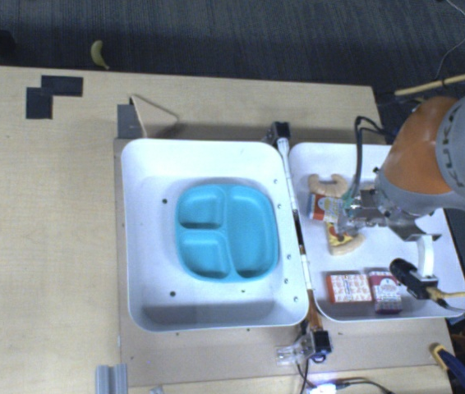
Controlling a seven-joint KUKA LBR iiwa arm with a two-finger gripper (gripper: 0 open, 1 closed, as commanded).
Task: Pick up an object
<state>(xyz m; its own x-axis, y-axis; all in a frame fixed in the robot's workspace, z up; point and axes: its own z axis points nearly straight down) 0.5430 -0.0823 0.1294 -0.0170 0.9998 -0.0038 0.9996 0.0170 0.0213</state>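
Tabletop (43, 245) of pale wood carries two shallow white bins side by side; the left bin (146, 220) is the wider, and the right bin (319, 257) touches it along a shared edge; the grey arm (462, 146) reaches in from the right over the right bin, its orange band (417, 150) above the wrist; a blue divided tray (228, 230) lies flat in the middle of the left bin; the hand (349, 213) sits low in the right bin's middle, and whether it is open or closed, or has hold of anything, cannot be told from this angle; the objects to pick all lie in the right bin; a red-and-white box (349, 287) lies flat near the front wall, with a dark red box (387, 292) just beside it; a pizza-slice toy (343, 240) lies just below the hand; a tan curved piece (325, 184) rests toward the back; a small orange packet (321, 209) sits between the tan piece and the pizza-slice toy, close beside the hand.
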